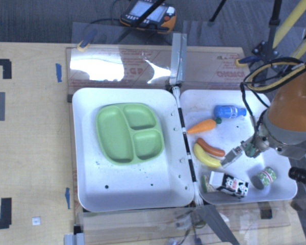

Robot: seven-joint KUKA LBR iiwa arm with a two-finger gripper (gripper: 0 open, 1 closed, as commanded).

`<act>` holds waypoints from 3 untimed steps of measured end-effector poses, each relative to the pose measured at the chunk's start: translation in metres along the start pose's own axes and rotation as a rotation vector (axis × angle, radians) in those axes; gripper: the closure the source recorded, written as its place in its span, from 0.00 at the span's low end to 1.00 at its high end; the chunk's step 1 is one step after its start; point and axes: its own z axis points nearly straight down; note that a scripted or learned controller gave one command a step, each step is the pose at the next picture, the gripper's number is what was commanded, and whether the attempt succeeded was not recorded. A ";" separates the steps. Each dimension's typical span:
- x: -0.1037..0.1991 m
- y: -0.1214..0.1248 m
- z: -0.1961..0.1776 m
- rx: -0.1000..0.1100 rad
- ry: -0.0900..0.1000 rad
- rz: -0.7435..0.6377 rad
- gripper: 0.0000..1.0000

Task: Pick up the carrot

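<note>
Bench: pale wood top, grey floor beyond, two white bins side by side. Left bin [86,188]: one green divided tray [128,132]. Right bin [285,190]: carrot [202,126], orange with a green cap at its right end, lying near the bin's left wall, tilted, thick end right. Judged a light, stiff toy with a smooth, possibly slick skin; best taken across the thicker middle, jaws square to its long axis, since the tapered tip could squirt out. Just above right: blue bottle [229,111], close to the cap end. Below: hot dog [210,147] resting on a banana [206,157], near but apart from the carrot. Bin front: black-and-white carton [232,184]; small green can [266,177] to its right. Gripper [232,156]: low beside the banana's right end, well below the carrot; whether its jaws are apart or together cannot be told. The bottle crowds the approach from above; the left wall limits room at the tip.
</note>
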 end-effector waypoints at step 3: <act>-0.035 0.115 0.052 -0.005 -0.005 -0.545 0.00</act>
